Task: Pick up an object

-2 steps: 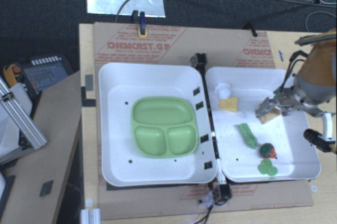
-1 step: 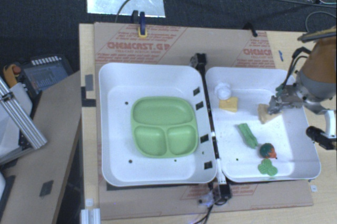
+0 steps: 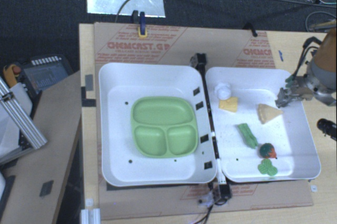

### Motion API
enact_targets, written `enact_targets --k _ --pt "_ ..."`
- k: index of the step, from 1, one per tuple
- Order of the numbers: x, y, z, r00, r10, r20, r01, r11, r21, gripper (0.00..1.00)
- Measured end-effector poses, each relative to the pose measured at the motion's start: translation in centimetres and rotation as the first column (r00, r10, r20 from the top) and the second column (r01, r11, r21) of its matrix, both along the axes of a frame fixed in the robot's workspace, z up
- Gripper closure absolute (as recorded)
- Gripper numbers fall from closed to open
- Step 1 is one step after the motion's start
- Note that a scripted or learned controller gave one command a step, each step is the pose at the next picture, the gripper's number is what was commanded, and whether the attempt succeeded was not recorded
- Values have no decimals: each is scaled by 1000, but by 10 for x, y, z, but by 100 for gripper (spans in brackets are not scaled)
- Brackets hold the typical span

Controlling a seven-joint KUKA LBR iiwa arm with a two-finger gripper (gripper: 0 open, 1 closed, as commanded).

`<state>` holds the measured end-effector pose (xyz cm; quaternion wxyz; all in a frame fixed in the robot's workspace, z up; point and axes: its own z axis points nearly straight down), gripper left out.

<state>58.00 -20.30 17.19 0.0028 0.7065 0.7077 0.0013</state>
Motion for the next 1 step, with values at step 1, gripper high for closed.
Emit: enact_targets --k 1 --pt "2 0 49 1000 2 1 -2 1000 0 100"
